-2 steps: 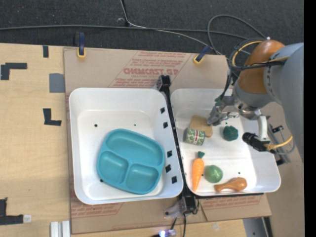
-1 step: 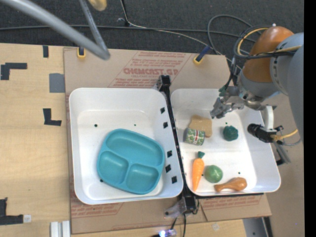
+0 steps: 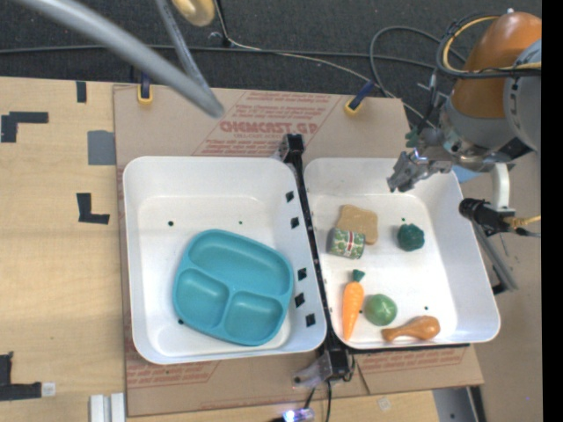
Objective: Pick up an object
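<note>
1. The gripper (image 3: pixel 403 179) hangs over the far edge of the right bin (image 3: pixel 466 275), near its far right corner, on the grey arm (image 3: pixel 493 86) that comes in from the right. Nothing sits between its fingers, and I cannot tell how far apart they stand.
2. Six things lie in the right bin. A tan slice of bread (image 3: pixel 359 221) lies near the middle, and a small green can (image 3: pixel 347 243) touches its near left edge.
3. A dark green round piece (image 3: pixel 410 236) sits to the right of the bread, apart from it and nearest the gripper.
4. An orange carrot (image 3: pixel 352 304) lies along the left wall toward the near edge, with a light green round fruit (image 3: pixel 380 309) just beside it.
5. An orange-brown drumstick-shaped piece (image 3: pixel 412 329) lies by the near edge, close to the fruit.
6. The left bin (image 3: pixel 145 236) holds a blue divided plate (image 3: pixel 232 287), set toward its near edge.
</note>
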Motion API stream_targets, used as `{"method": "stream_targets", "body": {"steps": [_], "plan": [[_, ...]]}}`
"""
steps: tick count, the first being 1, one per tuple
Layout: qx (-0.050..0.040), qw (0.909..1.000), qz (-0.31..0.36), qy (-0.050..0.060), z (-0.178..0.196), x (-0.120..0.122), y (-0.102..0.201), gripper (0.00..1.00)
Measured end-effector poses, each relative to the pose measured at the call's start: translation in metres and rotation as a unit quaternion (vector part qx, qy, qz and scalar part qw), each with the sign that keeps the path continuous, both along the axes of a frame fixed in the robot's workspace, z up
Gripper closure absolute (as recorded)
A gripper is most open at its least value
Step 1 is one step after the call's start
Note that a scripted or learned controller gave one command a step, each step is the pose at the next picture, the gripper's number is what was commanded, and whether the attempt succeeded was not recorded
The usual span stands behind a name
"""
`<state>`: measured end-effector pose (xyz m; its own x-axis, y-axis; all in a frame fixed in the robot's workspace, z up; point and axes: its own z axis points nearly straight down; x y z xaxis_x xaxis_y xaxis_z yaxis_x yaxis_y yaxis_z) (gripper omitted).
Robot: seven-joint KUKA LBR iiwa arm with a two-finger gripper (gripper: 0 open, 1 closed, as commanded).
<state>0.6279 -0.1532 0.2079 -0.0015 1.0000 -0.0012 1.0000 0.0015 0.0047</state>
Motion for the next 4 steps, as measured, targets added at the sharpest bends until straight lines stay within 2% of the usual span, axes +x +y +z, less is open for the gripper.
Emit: {"method": "stream_targets", "body": {"steps": [1,2,3,4], "plan": [[0.0001,1.0000,0.000,0.001,0.051,0.001,0.000,1.00],[0.0005,1.0000,0.001,0.003,0.044,0.004,0.044,1.00],[0.0008,1.0000,0.002,0.004,0.030,-0.004,0.094,1.00],[0.0007,1.0000,0.002,0.003,0.023,0.002,0.143,1.00]]}}
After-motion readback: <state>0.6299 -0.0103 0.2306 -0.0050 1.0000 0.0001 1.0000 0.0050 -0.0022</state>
